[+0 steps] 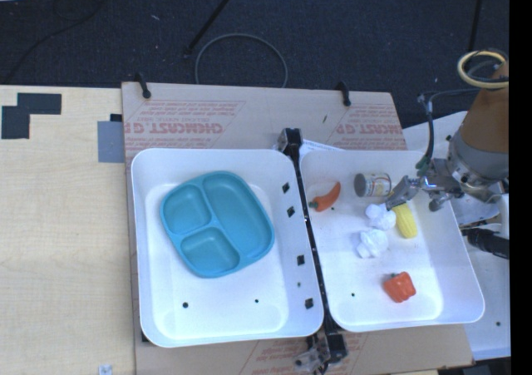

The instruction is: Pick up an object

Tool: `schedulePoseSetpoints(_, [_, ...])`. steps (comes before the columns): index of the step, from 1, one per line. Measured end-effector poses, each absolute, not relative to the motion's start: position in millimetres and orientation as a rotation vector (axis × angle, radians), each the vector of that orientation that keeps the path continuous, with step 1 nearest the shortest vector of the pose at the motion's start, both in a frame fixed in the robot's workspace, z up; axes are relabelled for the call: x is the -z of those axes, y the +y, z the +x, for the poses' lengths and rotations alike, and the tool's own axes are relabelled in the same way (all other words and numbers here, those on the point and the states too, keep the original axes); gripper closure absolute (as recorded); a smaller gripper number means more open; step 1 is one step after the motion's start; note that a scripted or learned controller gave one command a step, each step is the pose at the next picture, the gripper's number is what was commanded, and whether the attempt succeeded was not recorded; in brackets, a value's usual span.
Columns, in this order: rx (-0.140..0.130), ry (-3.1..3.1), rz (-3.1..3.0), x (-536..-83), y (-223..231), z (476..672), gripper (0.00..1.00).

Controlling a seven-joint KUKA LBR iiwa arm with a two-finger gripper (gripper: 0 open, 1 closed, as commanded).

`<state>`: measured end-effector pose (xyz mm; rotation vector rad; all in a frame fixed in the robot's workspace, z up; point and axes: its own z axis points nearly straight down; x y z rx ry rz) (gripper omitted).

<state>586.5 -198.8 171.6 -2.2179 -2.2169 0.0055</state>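
Bins sit side by side on the bench, two shallow white ones split by a black divider strip (303,232). The left white bin (158,298) carries a turquoise plastic plate with three compartments (217,223), lying flat near the bin's middle and somewhat toward its far edge.

The right white bin (449,303) carries the loose things. An orange chili-shaped toy with a green stem (327,197) lies close to the divider edge in the far left part of the bin. A small metal can on its side (371,185) rests near the far edge, about midway across. Just beside it toward the near side are two crumpled white lumps: one (381,215) touching or almost touching a yellow corn-like piece (405,221), the other (372,242) a little nearer the bin's centre. A red-orange pepper-shaped toy with a green top (399,286) lies well apart from these, toward the near right corner.

The grey arm with the orange band (486,128) comes in over the right bin's far right edge. Its gripper (409,190) hangs between the can and the yellow piece, just above the yellow piece's far end. Whether its two prongs are spread or closed cannot be told at this sharpness, and nothing is visibly caught between them.
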Motion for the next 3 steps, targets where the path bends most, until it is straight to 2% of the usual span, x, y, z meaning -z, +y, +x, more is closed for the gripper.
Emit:
schedulePoseSetpoints(1, [-0.004, -2.217, -2.218, -108.0, -195.8, 584.9, 0.0])
schedulePoseSetpoints(2, [-0.003, -2.215, -2.222, -121.3, -197.1, 585.3, 1.0])
schedulePoseSetpoints(3, [0.002, -2.225, -2.221, -179.4, -189.1, 582.6, 1.0])
